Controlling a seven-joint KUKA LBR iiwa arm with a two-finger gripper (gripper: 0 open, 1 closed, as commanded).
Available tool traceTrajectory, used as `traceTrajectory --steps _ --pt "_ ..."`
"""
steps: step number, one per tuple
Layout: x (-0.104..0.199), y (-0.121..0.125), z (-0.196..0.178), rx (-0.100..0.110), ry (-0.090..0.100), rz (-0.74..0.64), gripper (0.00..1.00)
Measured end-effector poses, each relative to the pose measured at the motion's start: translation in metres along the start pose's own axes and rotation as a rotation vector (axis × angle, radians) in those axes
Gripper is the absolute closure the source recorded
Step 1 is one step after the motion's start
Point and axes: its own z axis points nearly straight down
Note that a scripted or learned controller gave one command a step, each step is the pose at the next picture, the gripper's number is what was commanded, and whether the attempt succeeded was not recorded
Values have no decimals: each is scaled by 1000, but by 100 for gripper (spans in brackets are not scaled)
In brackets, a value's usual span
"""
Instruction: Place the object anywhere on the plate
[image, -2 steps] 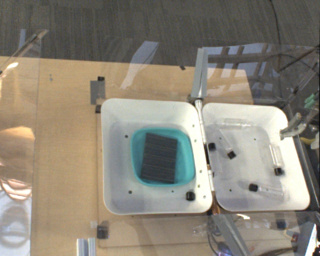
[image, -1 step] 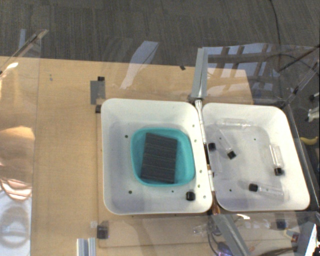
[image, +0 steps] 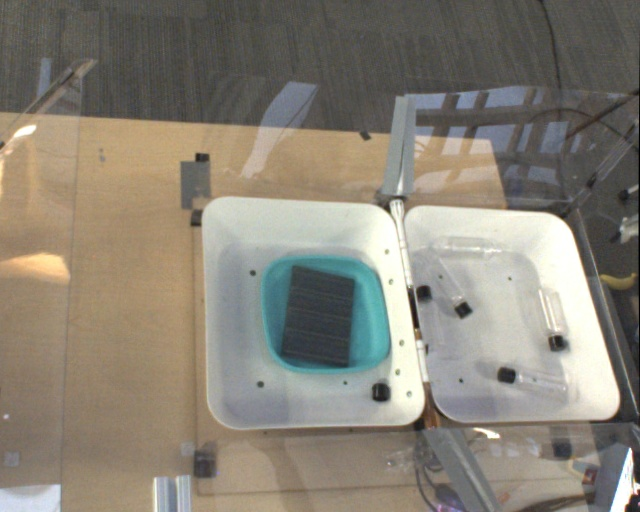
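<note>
A: Camera view, counts? 
B: Two white bins. Left bin (image: 230, 300): one teal plate (image: 372, 320), one dark ribbed block (image: 320, 316) lying flat on it, one small black cap (image: 380, 392) near the bin's front right corner. 
A: Right bin (image: 570, 290)? 
B: Four clear vials with black caps: (image: 448, 292), (image: 552, 318), (image: 532, 378), (image: 470, 247). 
A: Jaws? 
B: Can't tell.

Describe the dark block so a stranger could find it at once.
Start at the left bin of the two white bins. A teal plate sits in its middle, and the dark block lies flat on that plate. It is a ribbed grey rectangle, far larger than the clear, black-capped tubes in the right bin.
</note>
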Motion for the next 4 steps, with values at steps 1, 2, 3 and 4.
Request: traceTrajectory --steps 1,2,3,4 --pt "-1 0 0 1 0 110 0" --pt "3 -6 245 10 -1 141 0" --pt "38 -21 49 -1 1 192 0" --pt "-3 2 0 -1 -1 349 0"
